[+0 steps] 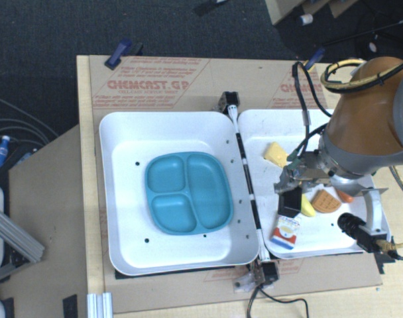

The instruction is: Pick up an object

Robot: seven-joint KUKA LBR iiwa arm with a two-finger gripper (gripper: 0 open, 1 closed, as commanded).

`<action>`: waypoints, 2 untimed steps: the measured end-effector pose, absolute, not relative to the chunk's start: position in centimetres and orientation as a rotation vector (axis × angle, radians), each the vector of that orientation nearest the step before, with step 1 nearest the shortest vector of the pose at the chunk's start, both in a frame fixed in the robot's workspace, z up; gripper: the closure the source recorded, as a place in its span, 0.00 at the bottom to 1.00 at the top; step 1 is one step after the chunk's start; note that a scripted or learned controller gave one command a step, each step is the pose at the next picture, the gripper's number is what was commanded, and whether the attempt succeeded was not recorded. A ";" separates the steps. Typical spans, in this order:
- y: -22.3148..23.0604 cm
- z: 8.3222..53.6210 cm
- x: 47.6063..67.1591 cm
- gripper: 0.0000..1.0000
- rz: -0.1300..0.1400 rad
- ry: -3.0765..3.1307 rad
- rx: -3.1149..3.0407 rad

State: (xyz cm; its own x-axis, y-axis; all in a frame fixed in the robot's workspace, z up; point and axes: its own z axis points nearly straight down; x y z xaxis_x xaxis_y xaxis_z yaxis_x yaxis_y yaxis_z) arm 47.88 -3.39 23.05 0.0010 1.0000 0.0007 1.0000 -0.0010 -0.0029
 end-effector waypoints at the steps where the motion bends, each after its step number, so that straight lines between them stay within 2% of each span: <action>1: -6.2 24.8 47.9 1.00 0.001 -2.221 -2.223; 2: 5.8 22.1 47.9 1.00 0.003 -2.220 -2.218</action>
